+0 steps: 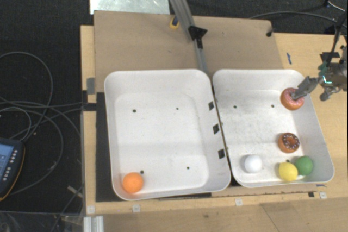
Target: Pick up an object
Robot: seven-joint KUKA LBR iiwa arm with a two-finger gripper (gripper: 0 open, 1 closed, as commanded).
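Gripper point(312, 88) at the right bin's point(255, 87) far right edge, over the pink-frosted doughnut point(292, 99).

Camera view: whether it grips anything cannot be told. Right bin also contains a chocolate doughnut point(289, 142), white ball point(252, 163), yellow piece point(287, 171) touching a green ball point(304, 165). Left bin point(157, 81) contains an orange ball point(132, 182), near corner.

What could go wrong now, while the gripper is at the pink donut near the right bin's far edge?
1. The pink donut lies close to the right bin's rim, so the gripper may strike the rim or push the donut against it.
2. The gripper seems to meet the donut at its edge; it might slip out.
3. The chocolate donut lies nearby and could get bumped.
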